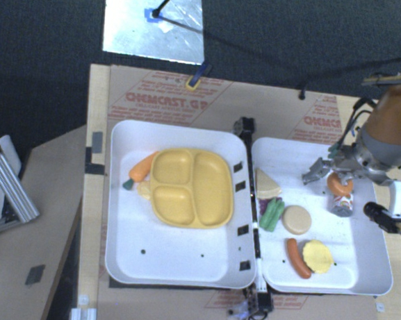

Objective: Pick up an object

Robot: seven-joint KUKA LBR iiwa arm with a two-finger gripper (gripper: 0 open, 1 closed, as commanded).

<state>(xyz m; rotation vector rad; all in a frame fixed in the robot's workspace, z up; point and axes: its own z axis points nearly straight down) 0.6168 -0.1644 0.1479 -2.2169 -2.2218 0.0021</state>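
Nearest the camera, low in the right-hand bin point(379, 276), lie a sausage point(298, 258) and a yellow disc point(317, 256), touching, below and to the left of the gripper point(340, 173). Left to right: a carrot point(142, 165) rests against a yellow divided plate point(188, 187) in the left-hand bin point(119, 253), well away from the tool; in the right-hand bin, a pale wedge point(267, 182), a green pod point(273, 214) and a round tan biscuit point(296, 219) lie to the tool's left and below it. A small can point(341, 196) with an orange top, the likely target, stands directly under the gripper. Whether the fingers are spread or pressed together cannot be told; one dark finger-like part angles out to the left, and no object is seen clamped.

Risk: the can is narrow and upright, so an off-centre closure may tip it or roll it toward the bin wall; the grasp may shut on nothing.

Surface: both white bins sit on a cardboard sheet point(171, 97) over a tan bench point(50, 198), with dark carpet point(42, 51) and a shiny metal plate point(155, 19) beyond.
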